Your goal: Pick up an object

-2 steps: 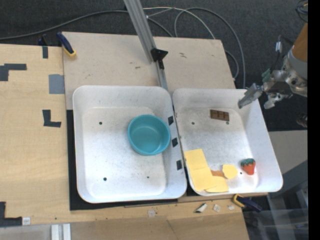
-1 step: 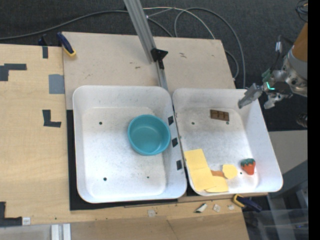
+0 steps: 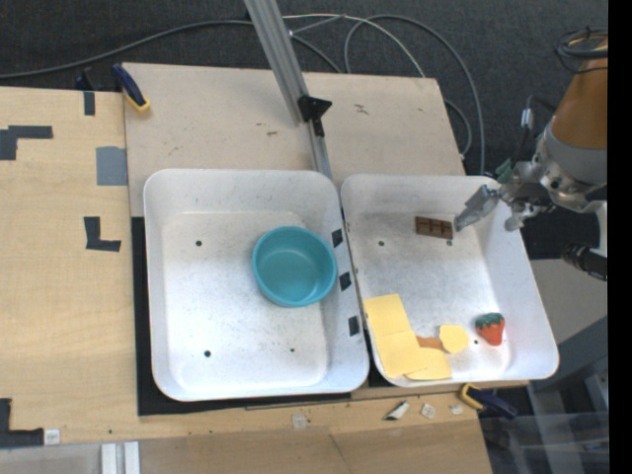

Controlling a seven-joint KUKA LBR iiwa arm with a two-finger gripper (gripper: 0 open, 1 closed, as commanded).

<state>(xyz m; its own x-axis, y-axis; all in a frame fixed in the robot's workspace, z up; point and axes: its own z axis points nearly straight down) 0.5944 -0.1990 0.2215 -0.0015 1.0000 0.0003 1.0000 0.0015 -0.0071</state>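
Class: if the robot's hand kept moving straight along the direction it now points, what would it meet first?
Probably the small brown chocolate-like bar in the right white bin; the hand points down-left at it, though depth is unclear.

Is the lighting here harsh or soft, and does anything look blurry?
In the camera view the light is soft and even; the blue bowl casts only a faint shadow in the left bin. No strong glare on the right bin. The hand looks slightly smeared, and the small items are low in detail.
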